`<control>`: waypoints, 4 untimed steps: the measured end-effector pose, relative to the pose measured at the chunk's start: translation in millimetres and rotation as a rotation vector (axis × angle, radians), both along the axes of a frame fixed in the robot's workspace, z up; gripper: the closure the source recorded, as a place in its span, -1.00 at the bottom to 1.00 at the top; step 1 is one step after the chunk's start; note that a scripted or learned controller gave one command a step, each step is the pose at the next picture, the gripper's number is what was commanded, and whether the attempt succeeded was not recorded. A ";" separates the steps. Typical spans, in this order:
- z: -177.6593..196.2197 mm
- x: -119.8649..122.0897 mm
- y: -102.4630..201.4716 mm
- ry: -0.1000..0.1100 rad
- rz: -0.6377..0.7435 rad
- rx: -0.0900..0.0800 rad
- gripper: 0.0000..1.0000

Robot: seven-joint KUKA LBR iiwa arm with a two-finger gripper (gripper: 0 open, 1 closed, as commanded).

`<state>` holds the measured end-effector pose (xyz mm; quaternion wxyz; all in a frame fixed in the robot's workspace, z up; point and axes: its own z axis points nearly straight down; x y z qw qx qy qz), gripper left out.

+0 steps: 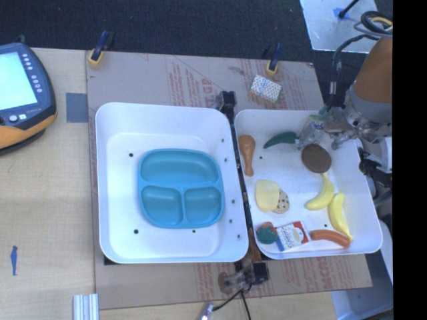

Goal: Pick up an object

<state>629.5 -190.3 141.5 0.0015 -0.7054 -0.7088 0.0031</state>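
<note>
The likeliest target, to my eye, is the brown round piece (315,158) in the upper right part of the right bin (363,245), since the end effector (325,133) hangs just above it at the bin's upper right corner. No single item is named by the task, so that is a guess from where the arm sits. Whether the end effector is apart or together I cannot tell; the metal parts blur into one another there, and nothing is visibly clamped in it.

Just left of the brown piece lies a green pepper (280,139), close enough that a descent could nudge it. Below are two bananas (329,204) touching or nearly so, a red sausage (328,237) along the lower edge, a small printed packet (290,235), a yellow slice with a cookie (271,197), and a drumstick (247,153) by the bin's left wall. The toys lie scattered loosely, probably tipped in so there is something to grab everywhere.

The left bin (113,179) carries a blue divided plate (180,187) in the centre of the frame. On the surface (47,232) a pendant (20,92) rests at the upper left.
</note>
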 end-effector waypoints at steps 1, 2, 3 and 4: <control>-3.5 -60.5 22.8 -0.001 0.000 0.001 -1.00; -16.0 -98.3 -22.4 -0.001 0.001 0.001 -1.00; -49.2 -105.6 -3.9 -0.002 0.002 0.002 -1.00; -38.9 -105.3 -4.9 0.000 0.009 0.000 1.00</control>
